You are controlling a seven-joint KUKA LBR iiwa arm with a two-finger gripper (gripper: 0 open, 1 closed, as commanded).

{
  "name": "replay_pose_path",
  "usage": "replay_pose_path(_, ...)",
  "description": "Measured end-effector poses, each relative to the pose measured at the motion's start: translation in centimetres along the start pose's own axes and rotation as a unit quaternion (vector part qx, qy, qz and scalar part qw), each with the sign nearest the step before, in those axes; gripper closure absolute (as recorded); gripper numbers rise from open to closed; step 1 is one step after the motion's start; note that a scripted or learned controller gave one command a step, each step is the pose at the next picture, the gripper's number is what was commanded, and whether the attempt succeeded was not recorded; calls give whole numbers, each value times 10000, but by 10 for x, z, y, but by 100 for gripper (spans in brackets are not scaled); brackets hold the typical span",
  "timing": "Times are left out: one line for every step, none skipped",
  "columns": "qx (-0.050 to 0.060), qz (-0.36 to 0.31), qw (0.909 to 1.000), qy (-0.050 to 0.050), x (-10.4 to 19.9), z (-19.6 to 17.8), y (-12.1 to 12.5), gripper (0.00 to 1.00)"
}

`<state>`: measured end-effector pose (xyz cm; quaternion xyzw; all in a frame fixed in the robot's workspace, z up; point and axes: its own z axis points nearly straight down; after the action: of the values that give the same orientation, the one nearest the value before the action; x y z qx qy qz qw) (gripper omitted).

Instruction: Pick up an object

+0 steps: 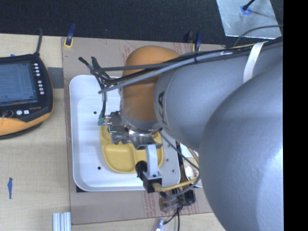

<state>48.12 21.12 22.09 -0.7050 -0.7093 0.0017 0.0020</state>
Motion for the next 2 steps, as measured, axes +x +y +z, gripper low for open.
replay_pose_path(-6, 13, 10000, -3, -39, -38, 21, 100)
replay_pose_path(4, -9, 10000, -8, 5, -22, -6, 100)
